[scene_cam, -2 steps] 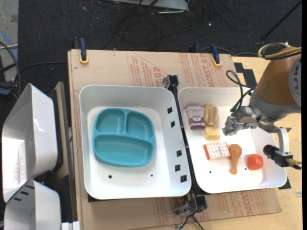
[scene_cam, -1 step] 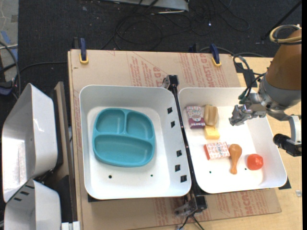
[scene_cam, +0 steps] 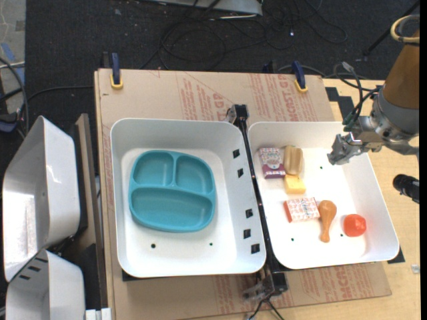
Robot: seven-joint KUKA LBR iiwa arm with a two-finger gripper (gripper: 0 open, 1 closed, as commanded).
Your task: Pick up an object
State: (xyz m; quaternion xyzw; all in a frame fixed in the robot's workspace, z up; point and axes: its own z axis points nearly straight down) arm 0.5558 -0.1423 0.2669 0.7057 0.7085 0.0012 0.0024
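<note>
Your gripper [scene_cam: 339,151] hangs over the right bin's [scene_cam: 380,205] upper right part, nothing between its fingers; whether they stand wide or narrow, you cannot tell. The items lie to its left and below: box [scene_cam: 271,162], bread [scene_cam: 293,160], cheese [scene_cam: 295,184], carton [scene_cam: 301,209], drumstick [scene_cam: 326,219], tomato [scene_cam: 354,225].

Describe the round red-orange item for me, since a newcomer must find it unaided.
Start at the right white bin, the one without the blue tray. Go to its near right corner: the red-orange ball lies right of the drumstick-shaped toy. It is the bin's only round, red-orange piece.
</note>
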